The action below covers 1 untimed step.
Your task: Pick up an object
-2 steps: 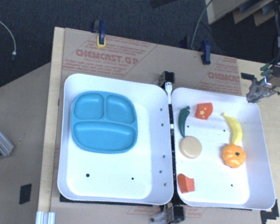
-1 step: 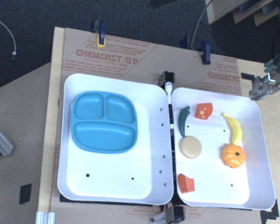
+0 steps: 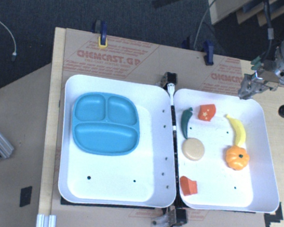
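Camera view: banana [image 3: 236, 130] lies below tool [image 3: 248, 91].

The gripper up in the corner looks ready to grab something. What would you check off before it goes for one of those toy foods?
1. Gripper carries nothing: ok; it hangs above the right bin's far edge.
2. Finger opening: cannot tell, too small and blurred.
3. Targets in the right bin: ok; banana, orange pumpkin, green pepper, round beige piece and two red pieces.
4. Room around targets: not ok for the banana and pumpkin, which touch; ok for the lower red piece.
5. Left bin: ok; it bears a blue divided plate.
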Each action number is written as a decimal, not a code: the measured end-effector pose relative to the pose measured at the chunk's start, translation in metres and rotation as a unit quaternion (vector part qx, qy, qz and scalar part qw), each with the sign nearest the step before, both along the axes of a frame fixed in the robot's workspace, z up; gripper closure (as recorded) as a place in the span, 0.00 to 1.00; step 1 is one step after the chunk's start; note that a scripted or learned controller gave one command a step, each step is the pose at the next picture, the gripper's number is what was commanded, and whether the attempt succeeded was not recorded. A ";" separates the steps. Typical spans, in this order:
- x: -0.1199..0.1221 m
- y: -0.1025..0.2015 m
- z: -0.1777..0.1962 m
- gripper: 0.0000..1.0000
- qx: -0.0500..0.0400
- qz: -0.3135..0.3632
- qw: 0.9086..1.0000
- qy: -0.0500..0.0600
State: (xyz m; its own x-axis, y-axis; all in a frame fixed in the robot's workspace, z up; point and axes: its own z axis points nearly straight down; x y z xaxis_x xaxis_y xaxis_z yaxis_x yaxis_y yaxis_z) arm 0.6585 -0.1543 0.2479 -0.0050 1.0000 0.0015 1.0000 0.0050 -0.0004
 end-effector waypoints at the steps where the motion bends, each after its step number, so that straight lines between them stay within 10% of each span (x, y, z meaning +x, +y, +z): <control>1: 0.001 0.054 -0.007 1.00 0.000 0.000 1.000 0.001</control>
State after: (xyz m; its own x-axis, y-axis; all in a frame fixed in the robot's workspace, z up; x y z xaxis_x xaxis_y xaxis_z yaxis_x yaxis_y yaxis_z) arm 0.6592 -0.1000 0.2409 -0.0058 1.0000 0.0023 1.0000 0.0058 -0.0016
